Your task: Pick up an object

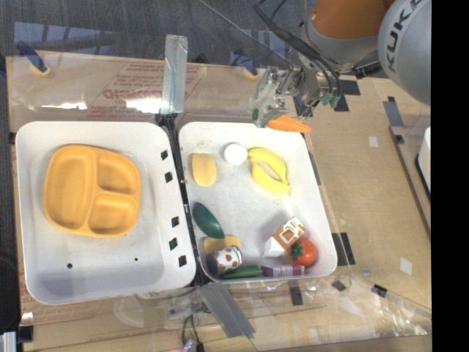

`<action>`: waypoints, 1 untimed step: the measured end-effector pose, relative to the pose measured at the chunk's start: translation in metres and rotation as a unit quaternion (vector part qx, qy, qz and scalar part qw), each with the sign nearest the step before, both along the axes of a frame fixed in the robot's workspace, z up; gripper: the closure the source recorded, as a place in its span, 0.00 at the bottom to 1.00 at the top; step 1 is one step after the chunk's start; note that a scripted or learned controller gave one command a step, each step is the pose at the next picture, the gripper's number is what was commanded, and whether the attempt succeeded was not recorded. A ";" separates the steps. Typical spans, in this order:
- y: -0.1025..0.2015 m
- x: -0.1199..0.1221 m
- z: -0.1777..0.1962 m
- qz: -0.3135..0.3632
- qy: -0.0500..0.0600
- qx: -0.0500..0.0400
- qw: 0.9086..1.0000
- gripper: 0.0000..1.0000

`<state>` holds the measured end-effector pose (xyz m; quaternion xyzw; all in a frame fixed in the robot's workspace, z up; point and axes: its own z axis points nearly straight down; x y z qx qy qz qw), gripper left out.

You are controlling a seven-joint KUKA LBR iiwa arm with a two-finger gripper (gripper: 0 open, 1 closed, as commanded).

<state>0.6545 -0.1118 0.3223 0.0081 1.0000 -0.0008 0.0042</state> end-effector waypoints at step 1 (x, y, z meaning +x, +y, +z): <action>-0.082 -0.027 -0.002 0.078 0.004 0.000 0.997 1.00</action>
